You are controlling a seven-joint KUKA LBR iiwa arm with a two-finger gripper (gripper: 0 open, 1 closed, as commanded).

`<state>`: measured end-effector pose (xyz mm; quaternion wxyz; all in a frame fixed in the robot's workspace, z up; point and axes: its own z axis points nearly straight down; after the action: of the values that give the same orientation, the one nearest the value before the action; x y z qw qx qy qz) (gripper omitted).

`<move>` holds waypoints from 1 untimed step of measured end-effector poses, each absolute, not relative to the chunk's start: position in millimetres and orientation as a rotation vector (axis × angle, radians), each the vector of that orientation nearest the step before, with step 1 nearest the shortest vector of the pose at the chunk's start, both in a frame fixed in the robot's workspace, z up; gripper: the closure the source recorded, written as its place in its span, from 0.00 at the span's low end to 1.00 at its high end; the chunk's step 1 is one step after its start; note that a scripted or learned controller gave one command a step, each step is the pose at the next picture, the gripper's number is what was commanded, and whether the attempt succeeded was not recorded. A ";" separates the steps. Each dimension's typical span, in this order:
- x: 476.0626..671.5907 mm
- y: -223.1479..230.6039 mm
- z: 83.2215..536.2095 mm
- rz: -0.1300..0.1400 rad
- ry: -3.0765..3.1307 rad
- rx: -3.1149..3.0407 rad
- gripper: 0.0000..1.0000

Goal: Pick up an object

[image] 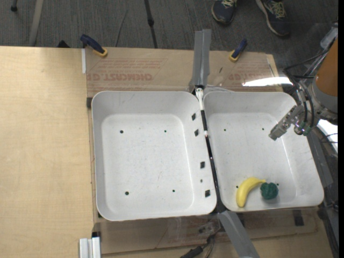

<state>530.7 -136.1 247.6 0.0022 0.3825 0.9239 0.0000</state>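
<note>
Two shallow white bins lie side by side on the bench. The left bin (107, 112) has only small dark dots on its floor. The right bin (252, 104) holds two things, both in its near corner zone, close to the front wall.

The first is a yellow banana (246, 190). Its long axis runs at a slant: the thicker end lies toward the front and a little left, and the curved back rises to the right, where the tip comes next to a small dark green object (269, 191). This green thing is round and lumpy; I cannot say what it is. It sits just beside the banana's right tip, touching or almost touching, so it crowds that end of the fruit. The front wall of the bin is also near both of them.

The gripper (280, 130) hangs over the right part of the right bin, well apart from the banana and the green object, farther back. Its grey finger part points down and to the left. It holds nothing, but whether the fingers are spread or closed I cannot tell from here.

Behind the bins lies a sheet of cardboard (134, 71) with two clamps (92, 44). A person's shoes (224, 4) stand on the floor beyond.
</note>
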 end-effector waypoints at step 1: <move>477.3 -121.1 94.2 -0.002 2.477 1.936 1.00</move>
<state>477.3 -121.1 94.2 -0.0010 0.6158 0.7879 -0.0006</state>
